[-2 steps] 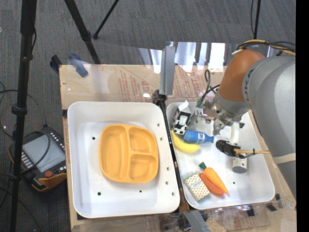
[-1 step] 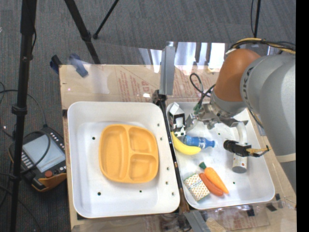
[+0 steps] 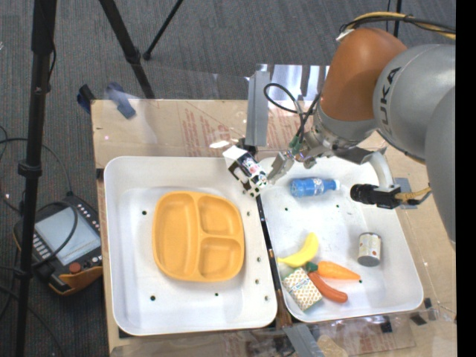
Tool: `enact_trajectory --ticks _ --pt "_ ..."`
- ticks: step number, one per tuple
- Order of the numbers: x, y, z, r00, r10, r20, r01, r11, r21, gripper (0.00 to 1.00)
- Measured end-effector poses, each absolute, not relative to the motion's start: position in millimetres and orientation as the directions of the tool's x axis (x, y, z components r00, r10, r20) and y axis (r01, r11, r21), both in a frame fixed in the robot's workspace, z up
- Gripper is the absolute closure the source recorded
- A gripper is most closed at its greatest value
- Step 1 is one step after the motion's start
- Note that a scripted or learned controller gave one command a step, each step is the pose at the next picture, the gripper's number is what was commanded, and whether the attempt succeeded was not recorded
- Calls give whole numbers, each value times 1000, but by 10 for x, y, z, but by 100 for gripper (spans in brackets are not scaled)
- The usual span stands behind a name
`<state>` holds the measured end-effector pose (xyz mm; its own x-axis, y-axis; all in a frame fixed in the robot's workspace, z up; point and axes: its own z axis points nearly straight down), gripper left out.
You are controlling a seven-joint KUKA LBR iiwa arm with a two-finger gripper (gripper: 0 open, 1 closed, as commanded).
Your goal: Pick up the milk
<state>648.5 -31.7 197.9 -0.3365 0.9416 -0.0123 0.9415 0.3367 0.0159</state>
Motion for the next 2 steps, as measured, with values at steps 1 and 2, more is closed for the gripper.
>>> enact_trajectory --ticks 1,2 --pt "6495 -81 1978 -479 878 -4 877 479 22 0" --pt "6438 -1135 1453 -451 892 2 892 451 -2 0"
